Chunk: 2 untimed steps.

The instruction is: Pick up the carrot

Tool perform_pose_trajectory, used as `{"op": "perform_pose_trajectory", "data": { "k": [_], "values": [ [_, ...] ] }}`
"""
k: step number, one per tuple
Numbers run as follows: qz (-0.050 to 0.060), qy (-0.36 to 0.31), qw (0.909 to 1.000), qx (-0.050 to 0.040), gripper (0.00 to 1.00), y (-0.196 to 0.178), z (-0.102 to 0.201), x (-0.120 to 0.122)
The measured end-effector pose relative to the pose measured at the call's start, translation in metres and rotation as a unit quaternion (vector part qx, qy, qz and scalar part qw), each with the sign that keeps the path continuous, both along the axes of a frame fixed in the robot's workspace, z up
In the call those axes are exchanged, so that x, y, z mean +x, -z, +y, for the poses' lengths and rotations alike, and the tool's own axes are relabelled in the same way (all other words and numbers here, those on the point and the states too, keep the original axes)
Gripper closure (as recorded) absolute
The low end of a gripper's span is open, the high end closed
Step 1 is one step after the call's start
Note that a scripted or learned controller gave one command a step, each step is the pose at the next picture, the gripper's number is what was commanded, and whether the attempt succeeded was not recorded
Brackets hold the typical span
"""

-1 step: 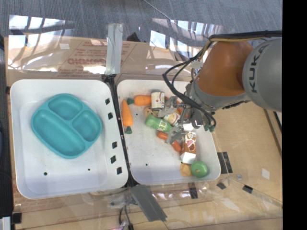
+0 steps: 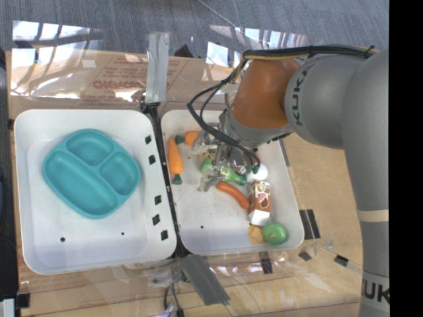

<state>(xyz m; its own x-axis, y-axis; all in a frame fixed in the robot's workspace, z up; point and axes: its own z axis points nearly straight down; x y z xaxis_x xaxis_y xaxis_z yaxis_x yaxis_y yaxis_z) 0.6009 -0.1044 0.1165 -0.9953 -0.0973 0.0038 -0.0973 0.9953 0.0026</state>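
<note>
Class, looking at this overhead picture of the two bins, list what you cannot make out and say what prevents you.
- Gripper, camera view: whether it is open or shut; wrist and cables overhang it.
- Small items beside the gripper in the right bin: partly covered by the arm, too small to identify.
- Carrot: its end by the bin divider is too small to judge.
- Arm: cut off by the frame edge.

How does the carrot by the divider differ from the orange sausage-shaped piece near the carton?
The carrot lies along the right bin's left wall, nearly lengthwise, with a green tip at its lower end; the orange sausage-shaped piece lies diagonally mid-bin, slightly curved, beside the carton. The piece looks redder. Both are elongated and orange.
</note>
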Motion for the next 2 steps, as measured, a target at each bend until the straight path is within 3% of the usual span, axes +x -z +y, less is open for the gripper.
{"op": "perform_pose_trajectory", "data": {
  "k": [1, 2],
  "values": [
    [-0.004, -0.004, 1.0, -0.0012, 1.0, -0.013, 0.001, 0.003],
    [-0.006, -0.098, 0.9952, -0.0035, 1.0, -0.114, -0.064, -0.003]
  ]
}}
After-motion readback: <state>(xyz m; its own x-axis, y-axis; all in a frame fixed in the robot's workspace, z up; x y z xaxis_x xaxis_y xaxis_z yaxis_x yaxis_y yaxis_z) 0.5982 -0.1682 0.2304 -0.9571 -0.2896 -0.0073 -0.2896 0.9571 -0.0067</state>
